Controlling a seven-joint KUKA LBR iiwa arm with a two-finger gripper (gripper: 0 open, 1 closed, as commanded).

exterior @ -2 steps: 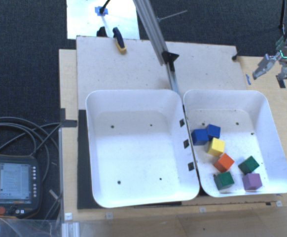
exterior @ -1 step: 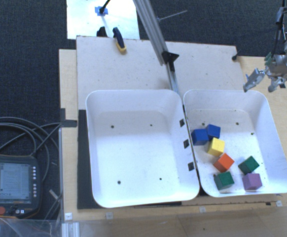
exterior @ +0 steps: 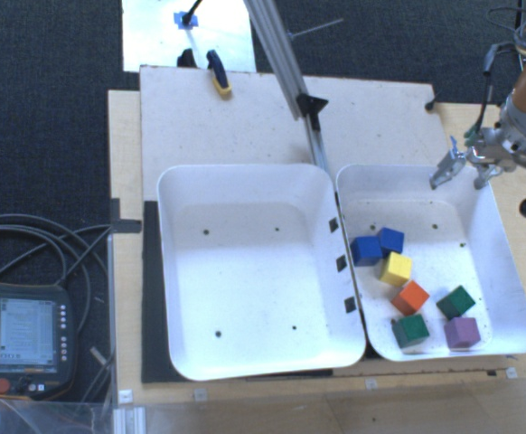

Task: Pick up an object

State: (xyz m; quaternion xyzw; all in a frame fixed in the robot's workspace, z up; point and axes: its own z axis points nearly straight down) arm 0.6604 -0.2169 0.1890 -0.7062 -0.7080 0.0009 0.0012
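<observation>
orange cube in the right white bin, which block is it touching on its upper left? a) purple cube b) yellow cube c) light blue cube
b: the small orange cube in the right white bin sits against the yellow cube at its upper left.

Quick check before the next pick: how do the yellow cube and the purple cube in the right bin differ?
The yellow cube sits mid-bin, touching the blue cubes above it and the orange cube below; the purple cube lies near the front right corner, beside a dark green cube. Yellow is hemmed in; purple has open floor on its right. Both look similar in size and lie in the right bin.
</observation>
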